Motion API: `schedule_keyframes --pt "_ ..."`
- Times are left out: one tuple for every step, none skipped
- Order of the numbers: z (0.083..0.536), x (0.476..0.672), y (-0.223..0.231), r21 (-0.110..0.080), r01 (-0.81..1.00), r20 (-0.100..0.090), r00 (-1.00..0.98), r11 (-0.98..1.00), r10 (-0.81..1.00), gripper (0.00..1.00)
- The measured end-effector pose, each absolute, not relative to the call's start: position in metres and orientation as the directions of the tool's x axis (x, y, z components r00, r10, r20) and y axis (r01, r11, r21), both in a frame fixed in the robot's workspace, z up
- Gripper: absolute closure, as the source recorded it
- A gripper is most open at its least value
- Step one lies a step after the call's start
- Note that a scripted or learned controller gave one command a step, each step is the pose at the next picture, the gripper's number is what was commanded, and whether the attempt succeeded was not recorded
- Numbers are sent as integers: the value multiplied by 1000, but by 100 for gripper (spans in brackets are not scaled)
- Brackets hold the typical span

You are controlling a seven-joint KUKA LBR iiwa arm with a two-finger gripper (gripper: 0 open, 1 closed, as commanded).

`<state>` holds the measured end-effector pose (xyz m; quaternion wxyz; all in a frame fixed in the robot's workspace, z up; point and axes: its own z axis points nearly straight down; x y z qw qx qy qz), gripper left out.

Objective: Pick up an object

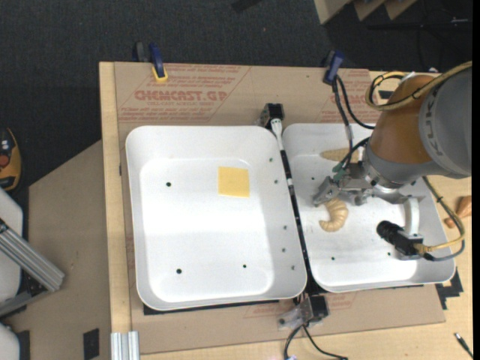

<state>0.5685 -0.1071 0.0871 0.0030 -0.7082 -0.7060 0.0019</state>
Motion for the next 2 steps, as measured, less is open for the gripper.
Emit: schedule_keyframes --pt "98 572 -106 1 1000 0 2 -2 1000 100" --pt "210 631 -43 15 1000 0 -8 8 1000 100"
